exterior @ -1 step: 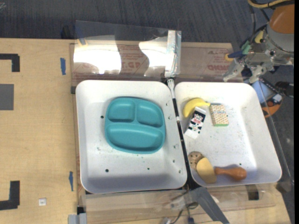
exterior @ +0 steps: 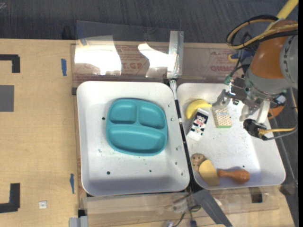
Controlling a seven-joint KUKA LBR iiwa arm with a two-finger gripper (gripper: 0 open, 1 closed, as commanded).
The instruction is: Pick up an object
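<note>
My gripper (exterior: 234, 106) hangs over the back of the right bin (exterior: 270, 167), open, with bare bin floor showing between its fingers. A small speckled tan packet (exterior: 223, 118) lies just below the left finger (exterior: 221, 100), not between the two. Left of it a white card with black marks (exterior: 199, 124) leans against a yellow banana-shaped object (exterior: 194, 107). Near the front of the bin lie a wooden tool with a round tan head and orange-brown handle (exterior: 222, 173) and a small brown cookie-like piece (exterior: 196, 159).
The left bin (exterior: 90, 141) holds a teal divided plate (exterior: 137, 126). A raised rim (exterior: 182, 141) parts the two bins. A black and yellow cable (exterior: 262, 132) dangles from the wrist over the right bin's right side. Cardboard and clear plastic stand behind the bins.
</note>
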